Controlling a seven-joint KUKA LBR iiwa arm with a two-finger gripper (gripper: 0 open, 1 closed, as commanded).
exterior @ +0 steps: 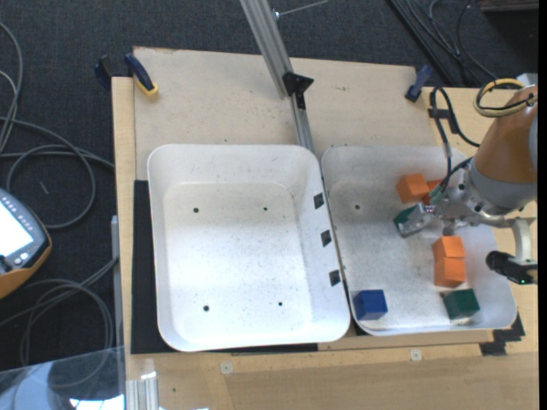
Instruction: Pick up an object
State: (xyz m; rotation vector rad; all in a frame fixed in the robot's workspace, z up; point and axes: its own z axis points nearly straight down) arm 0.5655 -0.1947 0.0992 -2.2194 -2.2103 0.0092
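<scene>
The right bin (376,173) holds several blocks. A small orange block (414,186) lies toward its back. A taller orange block (449,260) stands at the right, a dark green block (461,303) sits in the front right corner, and a blue cube (370,303) rests against the front left rim. My gripper (413,222) is low in the right bin, just in front of the small orange block and left of the taller one. The wrist hides what lies right under it.
The left bin (171,178) lies beside the right one, with a ridge (326,229) between them. A metal pole (269,37) slants over the back of the bench. Blue clamps (141,73) grip the bench's back corners. Cables lie on the floor at the left.
</scene>
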